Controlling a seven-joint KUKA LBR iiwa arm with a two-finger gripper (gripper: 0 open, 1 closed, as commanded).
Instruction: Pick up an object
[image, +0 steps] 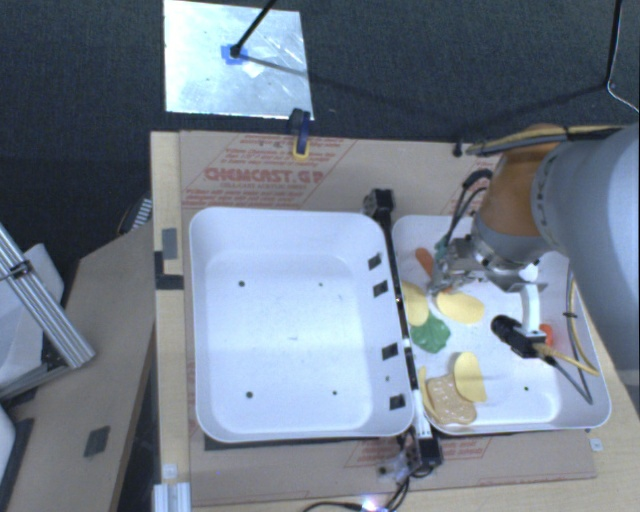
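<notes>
Two shallow white bins sit side by side on the desk (260, 170), and every loose thing lies in the right bin (520, 395), next to the left bin (290, 340). Reaching in from the right, the grey arm (590, 200) with its orange band (510, 195) brings the gripper (443, 280) low over the far left part of the right bin; whether it is open or closed cannot be made out from this angle, and nothing can be seen held in it. Just beside the gripper lie an orange piece (425, 260) on its far side and a yellow oval (462, 306) on its near side, close enough that contact cannot be judged. A smaller yellow piece (413, 300) rests against the bin's left wall, with a green piece (432, 334) touching it just below. Nearer the front edge, a yellow slice (469, 378) overlaps a tan waffle-like piece (446, 402) in the bin's near left corner.
</notes>
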